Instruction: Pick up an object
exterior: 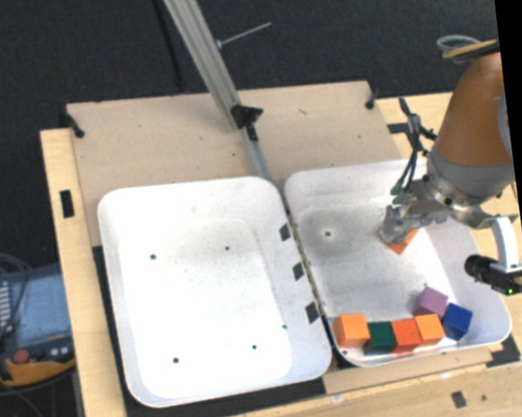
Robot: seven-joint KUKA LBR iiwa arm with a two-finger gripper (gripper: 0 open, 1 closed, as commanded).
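Observation:
My gripper (397,230) hangs over the middle of the right bin (335,198), reaching in from the right. A small orange block (401,245) pokes out from just under the gripper's tip, tilted and partly hidden by it. I cannot tell whether the block is gripped or lies on the bin floor beneath. Along the bin's front wall sits a row of blocks: orange (352,328), green (382,336), orange-red (407,332), orange (429,327), blue (457,319) and, just behind them, purple (432,301).
The left bin (127,266) stands beside the right one, with a few dark specks on its floor. A metal post (210,58) slants up from between the bins at the back. A grey device with cables (31,316) sits off the bench's left edge.

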